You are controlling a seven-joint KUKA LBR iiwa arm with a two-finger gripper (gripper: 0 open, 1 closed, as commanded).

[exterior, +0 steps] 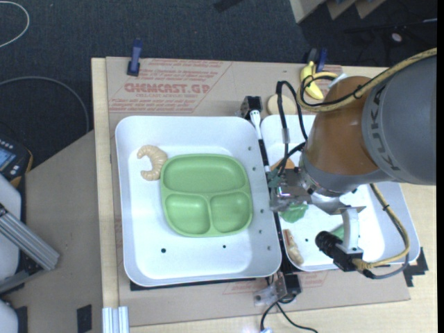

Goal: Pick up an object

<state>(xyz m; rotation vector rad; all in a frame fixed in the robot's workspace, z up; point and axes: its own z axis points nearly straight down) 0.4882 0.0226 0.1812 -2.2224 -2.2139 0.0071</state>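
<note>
On the brown board [173, 82] under the bins, red print reads "CHEMCAST GP". "KUKA" runs in part down the grey arm [406, 130]. The gripper [288, 198] hangs low over the right bin [395, 214], near that bin's left edge, and I cannot tell its grip. A green object [295, 213] lies just beneath it. In the left bin [132, 186], a green divided plate [206, 193] sits mid-bin, a tan croissant [151, 161] touching its upper-left rim.
</note>
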